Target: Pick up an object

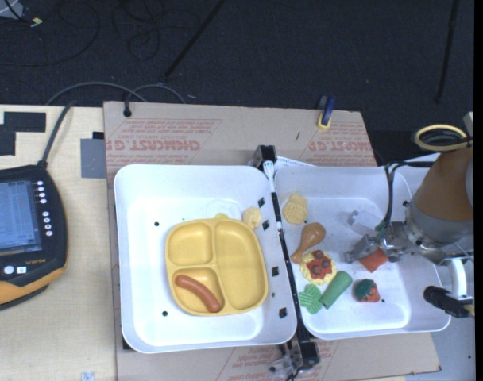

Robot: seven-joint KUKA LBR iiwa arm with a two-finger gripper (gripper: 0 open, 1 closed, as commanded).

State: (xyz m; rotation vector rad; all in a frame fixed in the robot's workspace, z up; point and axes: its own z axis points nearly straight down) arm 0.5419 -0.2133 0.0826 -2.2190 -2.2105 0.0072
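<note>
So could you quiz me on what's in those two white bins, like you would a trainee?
1. True or false: the sausage lies in the yellow tray.
2. Which bin holds the drumstick: left or right?
3. Which lies nearest the gripper: A) the sausage B) the red block C) the green cylinder?

Key: 1 true. 2 the right bin, as the camera sees it. 3 B, the block sits right beside the gripper, though I cannot tell whether it is gripped.
</note>
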